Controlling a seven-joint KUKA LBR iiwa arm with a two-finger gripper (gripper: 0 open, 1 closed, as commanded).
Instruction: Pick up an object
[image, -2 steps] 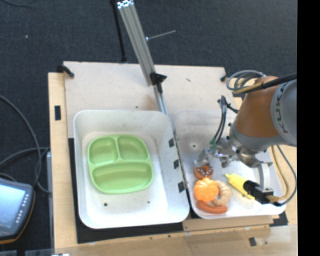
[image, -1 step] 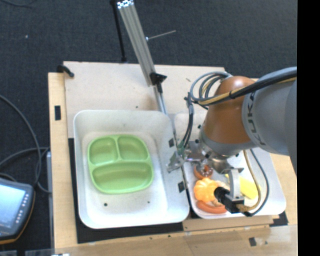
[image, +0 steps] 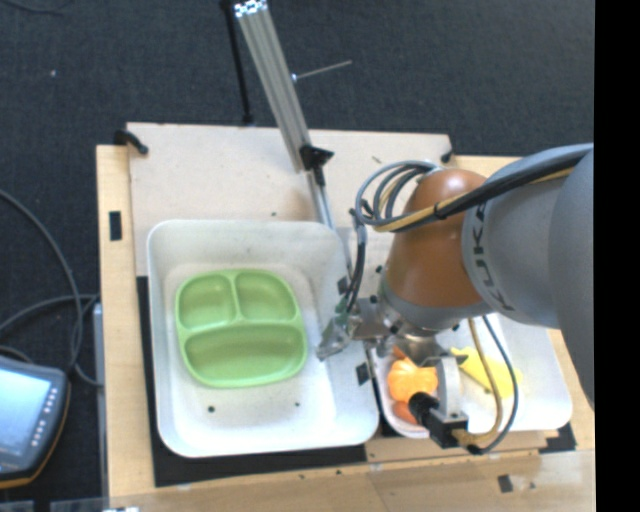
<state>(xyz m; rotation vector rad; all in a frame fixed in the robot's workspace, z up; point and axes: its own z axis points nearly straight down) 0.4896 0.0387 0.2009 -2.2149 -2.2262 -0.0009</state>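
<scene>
The left bin (image: 330, 412) has bare floor around its green plate (image: 240, 328); the gripper (image: 405, 360), state unreadable, crowds the right bin (image: 545, 395).

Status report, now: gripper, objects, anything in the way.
Gripper low over right bin, no hold confirmed. Orange object and yellow object lie beneath it. Green plate in left bin. Arm covers much of right bin.

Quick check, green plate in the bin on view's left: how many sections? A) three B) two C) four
A: the green plate shows two small sections along its far side and one wide section along its near side, and it lies flat in the white bin.
</scene>
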